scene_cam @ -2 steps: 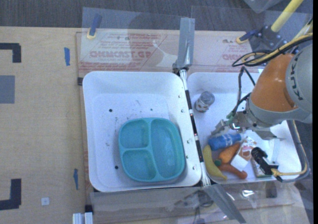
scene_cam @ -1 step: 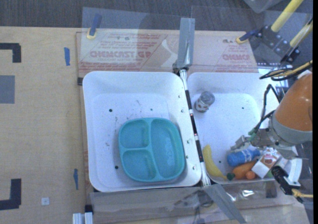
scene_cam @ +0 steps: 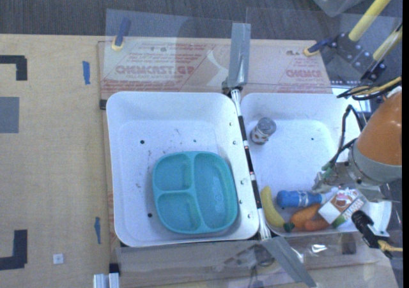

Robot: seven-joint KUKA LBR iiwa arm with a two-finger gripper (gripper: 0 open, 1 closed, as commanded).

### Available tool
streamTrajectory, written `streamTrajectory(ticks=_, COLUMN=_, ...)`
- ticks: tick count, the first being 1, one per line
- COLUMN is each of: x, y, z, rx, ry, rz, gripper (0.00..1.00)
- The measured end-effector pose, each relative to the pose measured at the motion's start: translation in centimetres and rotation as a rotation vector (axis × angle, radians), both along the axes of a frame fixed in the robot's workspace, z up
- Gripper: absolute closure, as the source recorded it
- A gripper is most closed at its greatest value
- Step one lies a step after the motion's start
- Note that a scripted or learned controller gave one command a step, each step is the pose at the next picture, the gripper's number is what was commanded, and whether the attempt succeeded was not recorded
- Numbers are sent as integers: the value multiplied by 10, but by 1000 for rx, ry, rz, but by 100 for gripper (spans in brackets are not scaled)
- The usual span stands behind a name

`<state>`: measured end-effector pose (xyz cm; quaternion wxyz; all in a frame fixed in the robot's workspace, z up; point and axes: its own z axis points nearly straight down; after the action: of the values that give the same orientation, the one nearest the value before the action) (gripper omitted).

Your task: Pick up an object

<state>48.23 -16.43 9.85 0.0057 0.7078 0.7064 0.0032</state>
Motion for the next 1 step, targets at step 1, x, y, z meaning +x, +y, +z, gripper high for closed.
streamTrajectory(ticks=1, x=-3, y=12, z=62, rx=-2, ry=9, rz=388, gripper=100)
